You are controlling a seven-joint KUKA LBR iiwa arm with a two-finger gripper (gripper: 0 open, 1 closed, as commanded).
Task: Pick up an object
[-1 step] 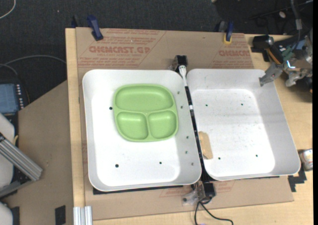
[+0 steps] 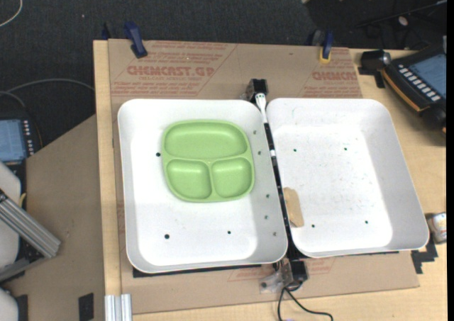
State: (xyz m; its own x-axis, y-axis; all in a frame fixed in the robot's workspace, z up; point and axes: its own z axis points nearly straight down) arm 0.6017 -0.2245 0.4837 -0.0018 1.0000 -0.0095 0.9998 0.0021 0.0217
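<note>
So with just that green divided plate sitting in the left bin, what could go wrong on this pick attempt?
1. The green divided plate is wide, shallow and lies flat in the left bin, so a two-finger gripper may find little to close on except a rim or divider ridge, and could slip off.
2. The plate's right edge sits near the seam between the bins, so fingers coming down there might hit the bin wall.
3. A grasp by one rim would probably tilt the plate and drop it.

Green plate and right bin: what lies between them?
In the camera view, bare floor of the left bin, then the two bins' touching rims, separate the green plate from the right bin.
</note>
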